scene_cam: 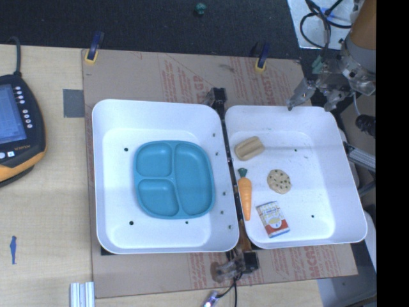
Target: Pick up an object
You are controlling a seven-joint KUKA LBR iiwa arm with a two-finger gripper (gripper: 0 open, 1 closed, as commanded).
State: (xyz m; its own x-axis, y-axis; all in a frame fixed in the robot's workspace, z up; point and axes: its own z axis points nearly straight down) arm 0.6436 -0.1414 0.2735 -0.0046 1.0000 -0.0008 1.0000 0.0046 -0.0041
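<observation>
the gripper (315, 98) is seen spread open and empty above the right bin's (332, 123) far rim. four small items are held in that bin: a bread roll (249, 148), cookie (278, 180), carrot (244, 196) and carton (272, 219). the roll is judged light and slightly soft, best taken across its narrow middle.

Legible text: none. Cardboard sheet (192, 75) under the bins: red printed lettering in diagonal rows, too faint and small to read. Small carton (273, 219): printed front, wording unreadable. Handheld control pad (16, 128): lit screen, contents illegible.
</observation>
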